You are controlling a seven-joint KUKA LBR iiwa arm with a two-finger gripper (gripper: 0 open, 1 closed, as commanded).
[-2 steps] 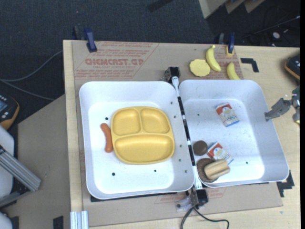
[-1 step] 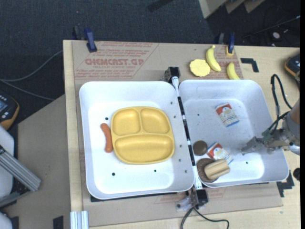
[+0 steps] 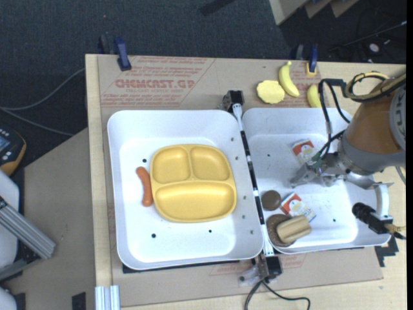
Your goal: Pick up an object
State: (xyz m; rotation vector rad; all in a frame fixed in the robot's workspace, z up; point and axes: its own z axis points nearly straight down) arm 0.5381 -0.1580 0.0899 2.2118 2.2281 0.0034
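Note:
My gripper (image 3: 308, 172) reaches in from the right and hangs low over the middle of the right bin (image 3: 335, 234). Behind it are the grey wrist and the orange band (image 3: 377, 128). A small red and white packet (image 3: 302, 149) lies just behind the gripper. A second red and white packet (image 3: 293, 205) and a round brown cookie (image 3: 271, 199) lie in front of it. In the bin's front left corner a tan cylinder (image 3: 295, 228) rests on a brown disc. I see nothing held in the gripper.
The left bin (image 3: 129, 237) holds a yellow divided plate (image 3: 192, 183) with an orange sausage (image 3: 145, 186) to its left. On the bench behind the right bin lie a banana (image 3: 288, 79) and a yellow lump (image 3: 271, 92). Black cables (image 3: 332, 108) loop over the arm.

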